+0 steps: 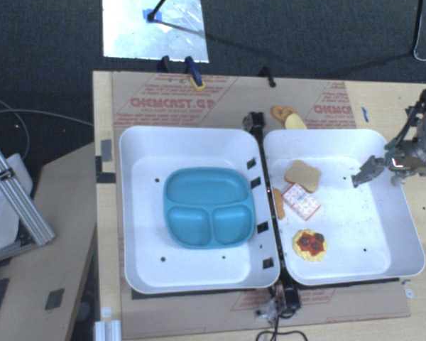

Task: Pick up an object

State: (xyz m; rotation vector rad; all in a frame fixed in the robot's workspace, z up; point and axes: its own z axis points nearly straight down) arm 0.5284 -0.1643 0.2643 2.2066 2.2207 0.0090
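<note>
Raised above the bench, and so closest to the lens, the gripper [361,177] hangs over the right bin [406,241], near its far right part, with bare white floor beneath it. Its tip is a small dark shape at this slant, and I cannot tell whether the jaws are spread or pressed together; nothing shows between them.

Nearest to it, to the view's left, lies a tan bread slice [302,175]. Just below that is a pink-and-white box [300,201], and the two look to be touching or nearly so. An orange stick [278,203] lies along the bin's left wall, close beside the box. A yellow tart with red topping [309,245] sits apart from the rest, toward the near edge.

For a clean pick, the tart seems the safest target, since it has free floor on every side. The jaws should be spread before descending, centred over it, and brought low enough to close around its rim. The bread and box are crowded, so closing there may nudge a neighbour.

In the left bin [138,190] rests a blue divided tray [209,208], well apart from the gripper.
</note>
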